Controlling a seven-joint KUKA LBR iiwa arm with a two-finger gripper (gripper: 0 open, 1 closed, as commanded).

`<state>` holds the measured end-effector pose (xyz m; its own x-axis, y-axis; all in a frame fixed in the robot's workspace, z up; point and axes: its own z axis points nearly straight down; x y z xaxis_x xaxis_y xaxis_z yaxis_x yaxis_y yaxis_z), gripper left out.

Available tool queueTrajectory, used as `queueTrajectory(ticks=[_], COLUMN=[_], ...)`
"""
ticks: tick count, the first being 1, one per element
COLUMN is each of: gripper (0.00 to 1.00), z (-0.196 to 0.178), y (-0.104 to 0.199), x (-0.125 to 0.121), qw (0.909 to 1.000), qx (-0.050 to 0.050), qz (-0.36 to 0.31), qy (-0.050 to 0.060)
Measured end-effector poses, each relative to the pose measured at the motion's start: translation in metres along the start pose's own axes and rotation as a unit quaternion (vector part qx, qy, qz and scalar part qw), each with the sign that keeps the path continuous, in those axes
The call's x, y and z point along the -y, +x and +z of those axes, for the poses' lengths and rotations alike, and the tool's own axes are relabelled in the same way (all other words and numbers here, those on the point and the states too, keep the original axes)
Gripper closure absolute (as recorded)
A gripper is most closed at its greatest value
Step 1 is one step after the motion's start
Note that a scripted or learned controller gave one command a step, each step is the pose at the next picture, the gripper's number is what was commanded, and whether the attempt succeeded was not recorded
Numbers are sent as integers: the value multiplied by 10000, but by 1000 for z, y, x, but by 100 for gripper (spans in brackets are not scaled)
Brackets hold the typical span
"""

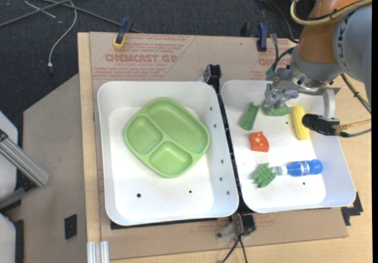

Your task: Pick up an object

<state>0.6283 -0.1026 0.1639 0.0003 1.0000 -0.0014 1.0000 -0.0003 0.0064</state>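
Grey metal gripper (pixel 276 101) points straight down at the far end of the right bin (pixel 307 194), right on top of a small green piece (pixel 275 111). I can't tell how wide it is set or whether it has that piece. The arm (pixel 354 37) comes in from the right and bends down at the wrist, orange band (pixel 328 13) above. Close around it: green stick (pixel 250 116) to the left, yellow corn (pixel 300 123) to the right, red block (pixel 258 141) nearer me. Blue bottle (pixel 304 168) lies on its side, touching a green spiky toy (pixel 264 175). The left bin (pixel 118 191) holds a green divided plate (pixel 167 136). The cardboard sheet (pixel 147 49) under the bins reads "CHEMCAST GP" in red.
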Motion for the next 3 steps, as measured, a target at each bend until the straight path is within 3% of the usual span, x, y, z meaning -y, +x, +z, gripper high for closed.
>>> queueTrajectory(ticks=[2,3], gripper=[100,100], z=[-107,-88], y=[-1,49], x=[7,7], qw=[10000,10000], qx=[-1,-17], qz=[-9,-25], qy=[0,48])
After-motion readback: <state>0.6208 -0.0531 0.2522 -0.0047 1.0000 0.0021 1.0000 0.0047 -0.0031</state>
